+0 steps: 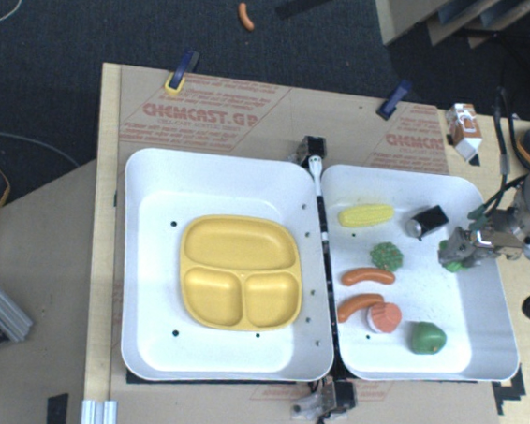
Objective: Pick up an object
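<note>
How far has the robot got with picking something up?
Nothing looks lifted yet. The corn, broccoli, two sausages, green apple and black block lie in the right bin. The gripper is low at that bin's right side by a small green thing; a grasp isn't clear. Lifting remains.

Right bin holds corn, black block, broccoli, two sausages, tomato slice, green apple; all apart except lower sausage touching tomato.

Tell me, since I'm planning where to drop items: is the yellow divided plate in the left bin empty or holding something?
Empty. The yellow divided plate shows three bare compartments; all the toy food lies in the right bin.
</note>
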Tool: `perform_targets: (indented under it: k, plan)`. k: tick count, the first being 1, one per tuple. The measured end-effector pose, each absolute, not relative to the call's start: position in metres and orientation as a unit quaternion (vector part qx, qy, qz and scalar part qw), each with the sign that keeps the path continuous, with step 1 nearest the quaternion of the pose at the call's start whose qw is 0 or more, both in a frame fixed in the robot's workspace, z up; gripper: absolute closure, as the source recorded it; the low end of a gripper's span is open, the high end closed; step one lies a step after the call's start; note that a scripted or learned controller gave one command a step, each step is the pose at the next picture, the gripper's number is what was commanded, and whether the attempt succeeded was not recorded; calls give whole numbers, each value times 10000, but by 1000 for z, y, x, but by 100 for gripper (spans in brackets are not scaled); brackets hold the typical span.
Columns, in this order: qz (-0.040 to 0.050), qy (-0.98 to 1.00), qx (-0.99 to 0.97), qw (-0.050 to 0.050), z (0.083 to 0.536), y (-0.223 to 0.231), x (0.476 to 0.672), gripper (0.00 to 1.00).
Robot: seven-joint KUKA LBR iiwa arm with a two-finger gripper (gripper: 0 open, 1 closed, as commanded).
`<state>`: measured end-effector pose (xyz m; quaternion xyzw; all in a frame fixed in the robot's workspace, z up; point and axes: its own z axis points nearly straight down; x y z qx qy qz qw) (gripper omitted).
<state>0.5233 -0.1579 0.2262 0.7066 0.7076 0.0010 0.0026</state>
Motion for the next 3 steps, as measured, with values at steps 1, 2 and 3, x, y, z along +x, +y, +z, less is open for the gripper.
perform_targets:
  k: [1, 2, 3]
  plan:
    - [11, 7091, 7051, 11, 218, -116, 545, 100]
    - [14, 7092, 7050, 10, 217, -70, 561, 100]
    - [22, 7093, 7049, 17, 227, -18, 596, 100]
